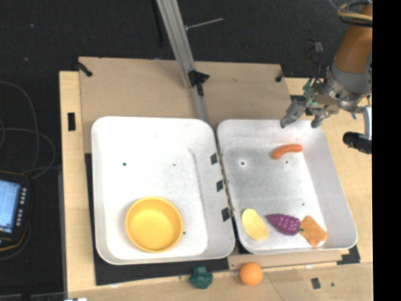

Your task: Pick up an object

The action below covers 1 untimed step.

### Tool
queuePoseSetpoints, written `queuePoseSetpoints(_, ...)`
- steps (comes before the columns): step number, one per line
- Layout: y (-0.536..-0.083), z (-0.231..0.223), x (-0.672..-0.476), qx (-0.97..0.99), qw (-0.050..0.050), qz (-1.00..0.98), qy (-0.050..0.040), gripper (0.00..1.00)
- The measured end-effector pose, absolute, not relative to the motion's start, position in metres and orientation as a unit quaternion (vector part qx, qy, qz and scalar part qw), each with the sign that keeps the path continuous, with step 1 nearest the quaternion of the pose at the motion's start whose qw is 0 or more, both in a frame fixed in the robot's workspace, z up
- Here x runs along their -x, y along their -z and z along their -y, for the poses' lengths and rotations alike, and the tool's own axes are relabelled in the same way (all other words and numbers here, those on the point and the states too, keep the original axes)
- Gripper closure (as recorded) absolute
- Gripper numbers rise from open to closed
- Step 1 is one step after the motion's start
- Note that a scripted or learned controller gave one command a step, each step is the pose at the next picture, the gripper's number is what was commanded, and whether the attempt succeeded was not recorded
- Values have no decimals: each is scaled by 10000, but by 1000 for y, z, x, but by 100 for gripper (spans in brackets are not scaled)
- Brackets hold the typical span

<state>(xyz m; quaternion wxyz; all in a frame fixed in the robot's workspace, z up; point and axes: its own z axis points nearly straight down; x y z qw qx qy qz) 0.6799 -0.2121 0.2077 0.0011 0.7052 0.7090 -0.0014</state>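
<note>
Counter front edge first: an orange ball and a small green lumpy thing sit outside the bins at 6 o'clock, out of play I'd say.

Left bin: one yellow bowl at its 6 o'clock corner, round, smooth, looks like hard plastic. Wide rim, probably too broad for a straight pinch.

Right bin, near edge, three pieces in a row: pale yellow oval, purple bumpy cluster shaped like grapes, orange wedge. The purple cluster and the orange wedge look to be touching. Further in, toward 1 o'clock, an orange-red sausage shape lies alone, smooth and rounded, well apart from the rest. That's my likely target.

Claw hangs over the bin's far rim at 1 o'clock, just beyond the sausage, fingers spread apart, nothing between them.

Risks as I judge them:
- Sausage is round and glossy. If the fingers close along its length rather than across it, it rolls or squirts out.
- It lies near the far wall, so a descent offset toward the rim could clip the bin edge.
- Bin floor is thin white plastic, so pressing down too far may flex it and shift the piece.
- Going for the near row instead risks dragging two pieces at once.
</note>
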Motion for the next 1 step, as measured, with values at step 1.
queuePoseSetpoints(1, -208, 212, -680, -7049, 9, -7093, 16, 0)
